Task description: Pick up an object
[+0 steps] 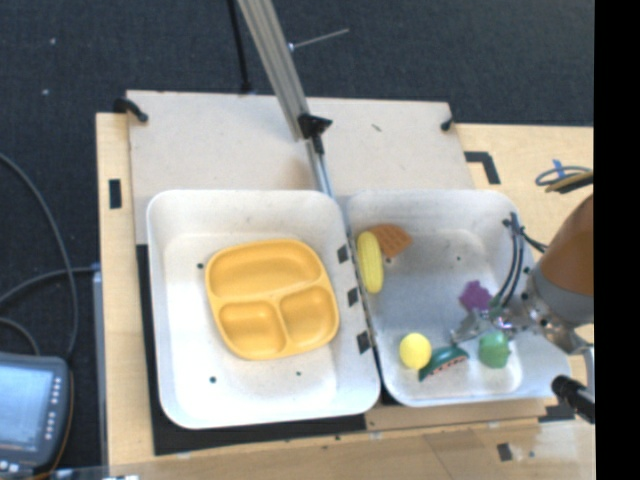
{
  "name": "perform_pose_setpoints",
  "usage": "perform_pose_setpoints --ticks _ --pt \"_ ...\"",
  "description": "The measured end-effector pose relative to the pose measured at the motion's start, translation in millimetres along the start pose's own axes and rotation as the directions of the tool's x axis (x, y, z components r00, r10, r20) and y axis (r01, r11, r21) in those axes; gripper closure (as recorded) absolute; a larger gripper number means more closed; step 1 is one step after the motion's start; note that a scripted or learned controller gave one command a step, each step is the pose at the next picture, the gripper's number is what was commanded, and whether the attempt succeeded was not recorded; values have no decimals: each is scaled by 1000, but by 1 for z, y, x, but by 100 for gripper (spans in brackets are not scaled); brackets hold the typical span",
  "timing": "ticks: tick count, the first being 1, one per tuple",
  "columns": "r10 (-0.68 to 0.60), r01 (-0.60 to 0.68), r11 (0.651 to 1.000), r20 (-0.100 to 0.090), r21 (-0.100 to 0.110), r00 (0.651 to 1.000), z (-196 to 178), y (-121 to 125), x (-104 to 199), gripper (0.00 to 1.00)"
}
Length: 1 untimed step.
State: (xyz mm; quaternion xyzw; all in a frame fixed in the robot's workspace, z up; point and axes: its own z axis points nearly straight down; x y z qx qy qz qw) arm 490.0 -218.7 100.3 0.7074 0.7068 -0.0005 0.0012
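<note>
The right bin (430, 218) holds several small objects. A yellow corn cob (370, 261) lies at its left wall beside an orange-brown piece (393, 239). A purple object (475, 295) sits mid-right, a yellow ball (415, 350) near the front, and a dark teal object with a red edge (443, 362) next to it. A green ball (493, 349) rests at the front right. My gripper (492, 320) reaches in from the right, low over the bin, just above the green ball and beside the purple object. Nothing visibly hangs from it.
The left bin (180, 388) carries a yellow three-compartment tray (272, 297). A metal pole (275, 53) slants up from the divide between the bins. The arm's orange band (572, 253) overhangs the right bin's right wall.
</note>
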Motion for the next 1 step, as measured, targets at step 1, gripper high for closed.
perform_pose_setpoints --ticks 1 --pt "5 -5 1000 0 -5 1000 -12 1 -1 100"
